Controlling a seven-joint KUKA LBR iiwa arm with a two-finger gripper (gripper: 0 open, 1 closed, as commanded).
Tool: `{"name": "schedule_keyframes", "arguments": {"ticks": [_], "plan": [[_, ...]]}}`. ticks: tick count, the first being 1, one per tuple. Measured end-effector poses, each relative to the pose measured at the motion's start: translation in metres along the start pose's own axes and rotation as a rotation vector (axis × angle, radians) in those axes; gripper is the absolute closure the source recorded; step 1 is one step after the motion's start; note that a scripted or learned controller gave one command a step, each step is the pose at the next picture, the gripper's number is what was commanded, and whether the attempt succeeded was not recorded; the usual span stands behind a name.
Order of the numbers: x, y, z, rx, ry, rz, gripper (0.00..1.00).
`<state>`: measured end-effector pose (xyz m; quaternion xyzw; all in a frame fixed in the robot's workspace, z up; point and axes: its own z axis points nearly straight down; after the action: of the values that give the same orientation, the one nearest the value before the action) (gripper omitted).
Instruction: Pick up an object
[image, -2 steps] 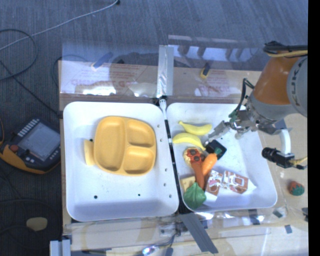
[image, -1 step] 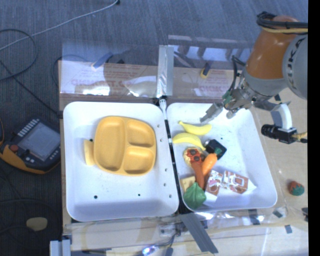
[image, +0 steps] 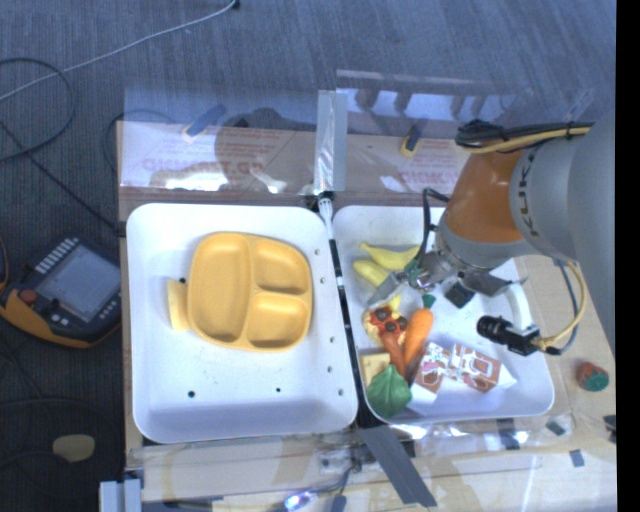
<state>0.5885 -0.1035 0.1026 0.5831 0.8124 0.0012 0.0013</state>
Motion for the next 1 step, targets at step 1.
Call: {"name": "schedule_keyframes", "arguments": {"ticks": [1], "plan": [[0.0017, 0.001, -0.0086, -0.001, 0.005, -0.001, 1.0]]}}
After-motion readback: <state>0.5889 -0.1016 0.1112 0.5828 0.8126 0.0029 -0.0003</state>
